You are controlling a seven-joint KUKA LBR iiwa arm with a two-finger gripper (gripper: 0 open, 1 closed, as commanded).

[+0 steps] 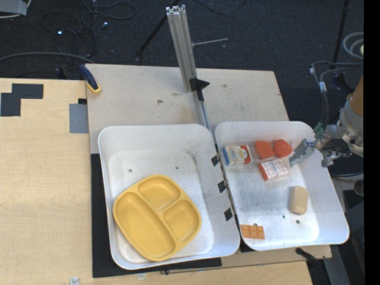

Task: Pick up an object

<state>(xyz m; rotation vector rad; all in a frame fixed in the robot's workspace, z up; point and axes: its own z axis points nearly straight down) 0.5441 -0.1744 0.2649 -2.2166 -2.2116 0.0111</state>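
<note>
Camera view: the gripper (pixel 304 149) enters from the right, above the upper right part of the right bin (pixel 332 230), with the grey finger assembly slanting down and left toward the bin floor; nothing sits between the fingers, and whether they are spread or closed cannot be determined. The nearest candidates lie immediately left of the fingertip: the red block (pixel 282 148), almost touching it, the orange block (pixel 263 149) beside that, and the red-and-white packet (pixel 274 170) just below, long axis running left to right with a slight tilt. The white carton (pixel 236 155) sits at the bin's upper left edge. The tan bar (pixel 298 200) lies below the gripper, long axis near vertical in frame. The orange wafer (pixel 252 232) rests near the lower left corner. The left bin (pixel 110 141) carries the yellow divided tray (pixel 157 217), well apart from the gripper
</note>
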